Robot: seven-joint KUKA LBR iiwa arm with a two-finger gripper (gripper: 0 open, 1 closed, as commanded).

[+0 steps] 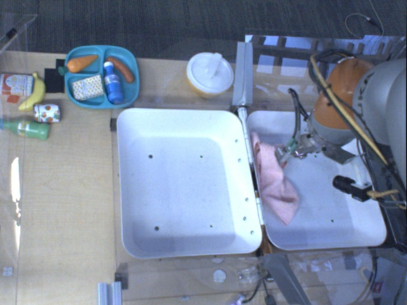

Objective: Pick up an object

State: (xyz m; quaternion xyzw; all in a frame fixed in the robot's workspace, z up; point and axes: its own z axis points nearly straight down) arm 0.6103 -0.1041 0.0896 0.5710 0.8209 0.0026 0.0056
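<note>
The table (63, 221) is a pale wood-grain surface carrying two shallow white bins set side by side, their rims nearly touching along a grey divider. The left bin (184, 183) is the larger in view — a smooth, rounded-corner plastic tray with a few small dark holes in its floor. The right bin (331, 227) has the same glossy white finish, and the grey arm (381, 100), with its rounded orange band, reaches into it from the right, trailing black and yellow cables. The gripper (294, 150) sits low over the upper part of the right bin, just beside the upper edge of a pink cloth (275, 183); whether the jaws are wide, narrow or closed on anything cannot be told from this angle. The cloth is soft and crumpled, lying against the right bin's left wall and draping down to a folded point near the bin's middle. On the table beyond the bins stands a round white lidded container (210, 74) with a yellow base. To the far left is a blue divided plate (102, 76) — smooth plastic, holding toy food, among it an orange carrot shape and a blue bottle. Near the left edge lie a yellow banana (35, 93), a small printed can (47, 112) on its side and a green bottle (25, 128).
</note>
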